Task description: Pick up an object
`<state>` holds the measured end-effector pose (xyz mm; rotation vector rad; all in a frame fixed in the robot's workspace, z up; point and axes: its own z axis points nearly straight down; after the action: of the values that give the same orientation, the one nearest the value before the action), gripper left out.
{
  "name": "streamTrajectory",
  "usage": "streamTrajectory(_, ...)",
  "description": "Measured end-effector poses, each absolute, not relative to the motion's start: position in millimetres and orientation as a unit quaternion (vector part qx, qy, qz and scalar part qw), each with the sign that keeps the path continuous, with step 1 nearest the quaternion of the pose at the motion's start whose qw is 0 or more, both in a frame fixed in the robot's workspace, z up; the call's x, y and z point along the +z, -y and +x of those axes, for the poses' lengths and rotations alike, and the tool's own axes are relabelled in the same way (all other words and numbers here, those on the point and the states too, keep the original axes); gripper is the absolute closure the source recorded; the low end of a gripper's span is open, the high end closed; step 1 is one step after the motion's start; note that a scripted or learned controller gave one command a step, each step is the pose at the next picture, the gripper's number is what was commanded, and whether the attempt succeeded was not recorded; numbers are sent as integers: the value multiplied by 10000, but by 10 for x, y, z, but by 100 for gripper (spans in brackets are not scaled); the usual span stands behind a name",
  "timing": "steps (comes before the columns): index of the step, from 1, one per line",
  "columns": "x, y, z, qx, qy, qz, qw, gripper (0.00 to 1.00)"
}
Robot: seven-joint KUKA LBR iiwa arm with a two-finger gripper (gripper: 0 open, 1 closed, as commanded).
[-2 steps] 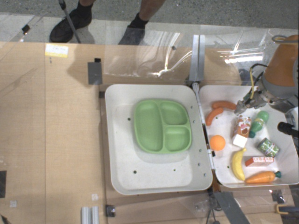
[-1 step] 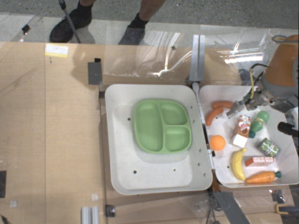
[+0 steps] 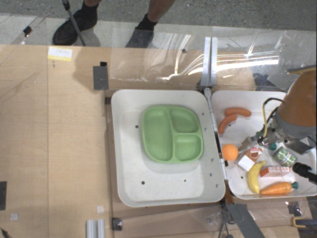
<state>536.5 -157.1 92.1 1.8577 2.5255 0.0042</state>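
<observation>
Currently the pincer (image 3: 261, 139) is seen low in the right bin (image 3: 233, 100), near its middle; its state cannot be told. Beside it lie a banana (image 3: 254, 176), carrot (image 3: 276, 188), orange (image 3: 229, 151) and sausages (image 3: 237, 112). A green plate (image 3: 172, 133) rests in the left bin (image 3: 129, 182).

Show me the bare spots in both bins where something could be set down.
Left bin: bare floor rings the green plate, widest along the near edge and the left wall. Right bin: a small bare strip at the far wall, above the sausages. Its near half is crowded: orange, banana, carrot, packets, and the arm.
</observation>
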Motion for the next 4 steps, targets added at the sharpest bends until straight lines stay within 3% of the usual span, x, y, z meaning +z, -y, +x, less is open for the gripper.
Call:
streamTrajectory(1, 1038, 1576, 5384, 31, -8051, 5931, 61, 100)
streamTrajectory(2, 1038, 1575, 5384, 32, -8051, 5931, 60, 0)
streamTrajectory(3, 941, 1578, 4692, 20, -8293, 5588, 69, 0)
streamTrajectory(4, 1067, 1583, 4744, 45, -8289, 5591, 142, 100)
